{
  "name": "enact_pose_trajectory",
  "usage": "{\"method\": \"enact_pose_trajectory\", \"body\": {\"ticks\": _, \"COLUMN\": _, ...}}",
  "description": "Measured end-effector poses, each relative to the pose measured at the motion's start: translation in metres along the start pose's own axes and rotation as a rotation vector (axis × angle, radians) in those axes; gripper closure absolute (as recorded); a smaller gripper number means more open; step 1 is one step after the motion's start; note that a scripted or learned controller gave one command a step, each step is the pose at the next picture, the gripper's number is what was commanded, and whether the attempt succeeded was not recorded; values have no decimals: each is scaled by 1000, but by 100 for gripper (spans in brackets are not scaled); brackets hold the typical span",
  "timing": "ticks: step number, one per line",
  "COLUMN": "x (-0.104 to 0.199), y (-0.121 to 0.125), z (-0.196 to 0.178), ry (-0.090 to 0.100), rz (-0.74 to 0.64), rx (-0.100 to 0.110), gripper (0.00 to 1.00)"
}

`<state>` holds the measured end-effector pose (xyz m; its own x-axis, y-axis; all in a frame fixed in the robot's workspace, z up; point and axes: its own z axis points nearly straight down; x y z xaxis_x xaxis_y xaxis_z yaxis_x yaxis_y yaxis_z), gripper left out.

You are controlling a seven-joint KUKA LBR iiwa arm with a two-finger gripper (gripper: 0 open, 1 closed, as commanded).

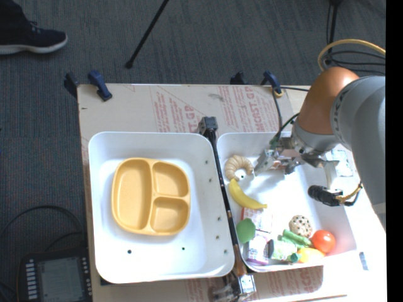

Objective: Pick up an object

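My gripper (269,161) hangs low over the back of the right bin (343,247), under the arm's orange band. Just left of it lies a tan croissant (239,165), very close to the gripper; whether they touch I cannot tell. A yellow banana (245,197) lies in front of the croissant, near the bin's left wall. Nothing shows held in the gripper.
At the right bin's front lie a green leaf-shaped toy (245,229), a speckled cookie (300,224), a red tomato (323,240), a green bean-like piece (295,237) and small packets (259,250). A yellow divided plate (151,195) sits in the left bin (101,150). A black cable plug (325,195) hangs by the arm.
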<state>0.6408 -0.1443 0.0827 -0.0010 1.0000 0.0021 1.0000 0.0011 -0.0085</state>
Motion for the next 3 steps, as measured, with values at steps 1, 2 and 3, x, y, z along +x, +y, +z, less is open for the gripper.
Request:
{"method": "enact_pose_trajectory", "body": {"ticks": 1, "x": 0, "y": 0, "z": -6, "ry": 2, "rz": -2, "rx": 6, "gripper": 100}}
{"method": "enact_pose_trajectory", "body": {"ticks": 2, "x": 0, "y": 0, "z": -6, "ry": 2, "rz": -3, "rx": 6, "gripper": 0}}
{"method": "enact_pose_trajectory", "body": {"ticks": 3, "x": 0, "y": -1, "z": -11, "ry": 3, "rz": -3, "rx": 12, "gripper": 100}}
